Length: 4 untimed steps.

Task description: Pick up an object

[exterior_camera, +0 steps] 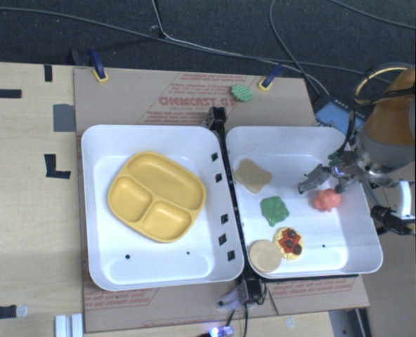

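The right bin (348, 258) holds several small food toys. A tan bread slice (252, 175) lies at its left, a green leafy piece (273, 209) in the middle, and a round tan biscuit (265, 255) and a yellow piece with red topping (289, 242) at the front. A pink-red lump (327, 200) rests at the right. My gripper (325, 184) hovers just above and behind that lump, open, with its fingers spread to either side and nothing between them.
The left bin (95, 244) carries a yellow divided plate (157, 196). A green knobbly toy (242, 93) sits on the cardboard behind the bins. Black clips line the divider (223, 188) between the bins. Cables run across the dark floor at the back.
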Tool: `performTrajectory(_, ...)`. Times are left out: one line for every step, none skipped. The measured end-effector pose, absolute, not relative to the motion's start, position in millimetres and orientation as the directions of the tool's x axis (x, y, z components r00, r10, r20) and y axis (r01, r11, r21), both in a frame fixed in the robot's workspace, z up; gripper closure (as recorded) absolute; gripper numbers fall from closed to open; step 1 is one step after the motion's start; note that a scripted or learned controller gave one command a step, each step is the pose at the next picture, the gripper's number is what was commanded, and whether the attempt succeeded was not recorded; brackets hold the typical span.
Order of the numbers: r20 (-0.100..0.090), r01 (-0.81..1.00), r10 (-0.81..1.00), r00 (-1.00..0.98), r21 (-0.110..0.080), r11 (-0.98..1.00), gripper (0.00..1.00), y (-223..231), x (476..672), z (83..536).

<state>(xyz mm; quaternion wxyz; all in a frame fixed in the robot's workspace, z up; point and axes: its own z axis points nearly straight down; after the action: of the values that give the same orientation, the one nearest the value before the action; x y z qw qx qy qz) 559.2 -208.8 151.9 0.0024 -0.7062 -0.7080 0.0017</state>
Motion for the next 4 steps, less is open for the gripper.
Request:
performTrajectory(0.000,1.000,1.000,-0.002,-0.004,0.002,0.00,-211.2,563.3,107.0)
performTrajectory(0.000,1.000,1.000,-0.002,-0.002,0.002,1.00,-210.7,563.7,119.2)
performTrajectory(-0.001,1.000,1.000,-0.002,0.002,0.002,1.00,-203.3,560.8,164.8)
performTrajectory(-0.001,1.000,1.000,-0.003,0.004,0.003,1.00,-192.7,563.5,216.1)
